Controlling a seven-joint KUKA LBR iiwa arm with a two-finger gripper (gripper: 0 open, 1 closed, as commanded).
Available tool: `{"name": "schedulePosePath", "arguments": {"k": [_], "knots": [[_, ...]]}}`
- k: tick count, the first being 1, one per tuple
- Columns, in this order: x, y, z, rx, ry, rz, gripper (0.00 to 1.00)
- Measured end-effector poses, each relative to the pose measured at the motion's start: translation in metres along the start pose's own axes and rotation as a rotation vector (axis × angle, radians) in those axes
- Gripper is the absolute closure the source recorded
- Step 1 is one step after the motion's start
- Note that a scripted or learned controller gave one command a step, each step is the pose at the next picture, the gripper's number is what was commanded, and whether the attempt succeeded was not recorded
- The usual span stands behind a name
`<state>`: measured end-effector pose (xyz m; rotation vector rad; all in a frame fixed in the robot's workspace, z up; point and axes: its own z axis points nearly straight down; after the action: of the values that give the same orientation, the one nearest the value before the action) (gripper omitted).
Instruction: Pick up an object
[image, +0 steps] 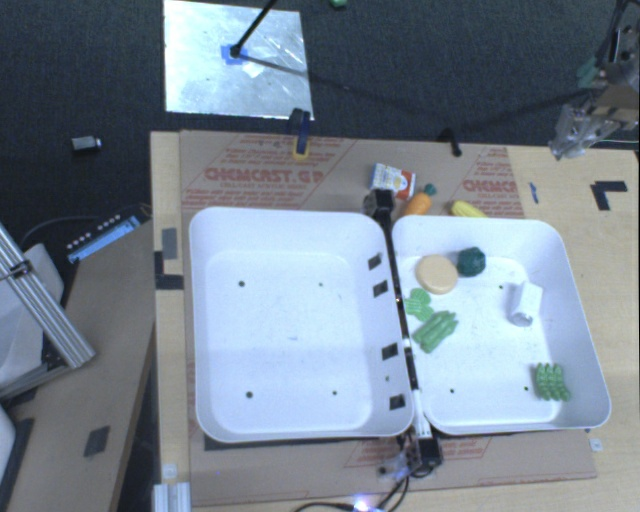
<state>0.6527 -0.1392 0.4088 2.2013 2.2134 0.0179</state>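
Objects all lie in right bin (590, 330), none lifted: green ridged piece (549, 381) at its near right corner, green bunch (432, 329) by its left wall, white piece (521, 303) mid-right, tan disc (437, 274) and dark green lump (472, 262) toward far wall. Gripper (590, 122) hangs beyond bin's far right corner, open-or-closed state unreadable. Judged pre-reach; next: move over one object, descend.

Smooth white plastic bins (290, 225) sit on a matt cardboard sheet (330, 170) beside a shiny metal plate (200, 60).
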Motion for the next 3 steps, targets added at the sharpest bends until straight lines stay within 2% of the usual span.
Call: {"name": "schedulePosePath", "arguments": {"k": [1,3], "knots": [[-0.072,0.016,-0.002,0.016,0.002,0.008,1.0],[-0.067,0.01,-0.131,0.012,0.002,0.0,1.0]]}}
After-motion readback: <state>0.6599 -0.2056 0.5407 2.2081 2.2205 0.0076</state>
